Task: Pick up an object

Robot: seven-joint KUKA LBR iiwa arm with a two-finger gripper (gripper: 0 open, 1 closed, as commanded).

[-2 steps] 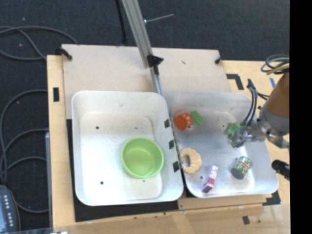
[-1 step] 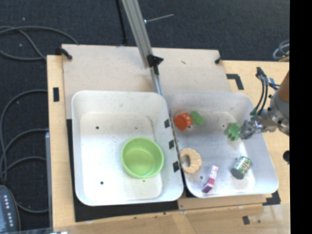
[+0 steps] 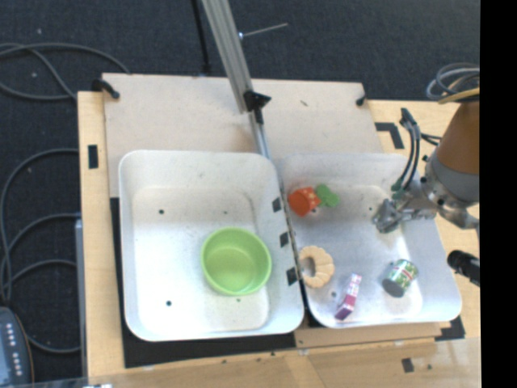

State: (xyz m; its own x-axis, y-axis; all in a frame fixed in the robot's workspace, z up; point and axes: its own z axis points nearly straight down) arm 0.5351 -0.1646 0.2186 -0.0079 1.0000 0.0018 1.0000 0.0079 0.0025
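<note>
Camera view, jaws (image 3: 388,217) over right bin (image 3: 363,192) (spread unclear), holding nothing visible.

I see two white bins side by side on the surface (image 3: 323,120), the left bin (image 3: 161,176) and the right bin (image 3: 440,293). An aluminium post (image 3: 226,35) slants toward the surface's far edge. Black cables (image 3: 32,63) loop over dark carpet (image 3: 363,23) beyond its left edge.
</note>
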